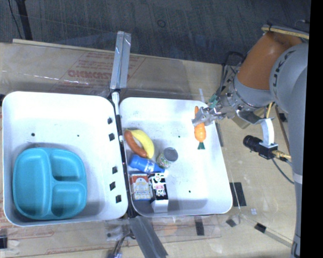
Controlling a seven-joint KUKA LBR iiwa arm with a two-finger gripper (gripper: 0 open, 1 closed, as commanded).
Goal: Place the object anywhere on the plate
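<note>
Gripper [203, 118] clamps toy carrot [200, 133], which hangs just below fingers over right bin [212, 197]; blue plate [49, 184] far left of it.

Orange carrot [200, 133]; compartmented blue plate [50, 184]

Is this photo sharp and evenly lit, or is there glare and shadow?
Camera view: mostly sharp; the blue plate casts a soft shadow on its bin's floor; the right bin looks bright, nearly washed out; faint sheen crosses the board behind; the carrot near the gripper looks slightly soft.
</note>
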